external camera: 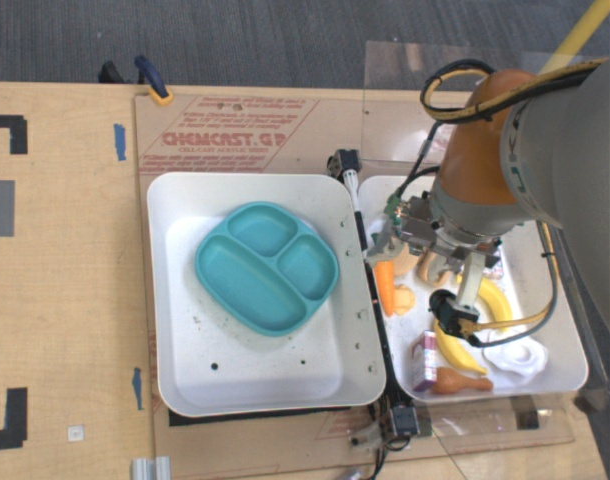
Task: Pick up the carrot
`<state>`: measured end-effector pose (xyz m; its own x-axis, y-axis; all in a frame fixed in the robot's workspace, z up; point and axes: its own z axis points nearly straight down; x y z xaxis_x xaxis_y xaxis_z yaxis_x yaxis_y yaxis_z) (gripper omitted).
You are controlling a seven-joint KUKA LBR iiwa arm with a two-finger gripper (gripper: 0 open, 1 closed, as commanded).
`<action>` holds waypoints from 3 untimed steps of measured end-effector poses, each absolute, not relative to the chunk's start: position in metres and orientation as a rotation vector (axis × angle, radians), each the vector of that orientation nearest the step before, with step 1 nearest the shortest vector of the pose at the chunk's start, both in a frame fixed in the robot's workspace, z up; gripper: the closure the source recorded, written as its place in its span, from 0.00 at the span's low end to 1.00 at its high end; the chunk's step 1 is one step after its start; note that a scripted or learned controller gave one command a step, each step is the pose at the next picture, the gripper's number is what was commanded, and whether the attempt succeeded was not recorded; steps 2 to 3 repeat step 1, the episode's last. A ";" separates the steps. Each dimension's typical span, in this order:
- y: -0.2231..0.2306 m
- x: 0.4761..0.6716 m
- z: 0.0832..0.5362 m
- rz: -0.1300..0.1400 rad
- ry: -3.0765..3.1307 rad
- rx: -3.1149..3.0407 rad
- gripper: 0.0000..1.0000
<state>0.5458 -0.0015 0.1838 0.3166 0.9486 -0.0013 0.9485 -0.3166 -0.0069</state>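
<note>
Orange carrot [384,285] lies just beside gripper [410,253]; finger spread hidden.

beyond my bench: dark grey carpet floor [235,18] along the top. pale wooden benchtop [65,268] under me, black tape marks [10,133] at its left, blue tape strips [120,141], printed cardboard sheet [230,133]. even, flat light.

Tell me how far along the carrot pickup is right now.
Nothing looks finished yet. The carrot lies in the right bin, against its left wall, beside a banana. In hand: the arm is lowered into that bin, with the gripper just right of the carrot; whether it has any grip I cannot tell. Left: closing on the carrot and lifting it. The teal divided plate sits in the left bin.
</note>
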 end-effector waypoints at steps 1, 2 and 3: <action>-0.001 0.546 0.184 0.008 -1.834 -2.545 0.00; -0.001 0.546 0.184 0.008 -1.834 -2.545 0.00; -0.001 0.546 0.184 0.008 -1.834 -2.545 0.00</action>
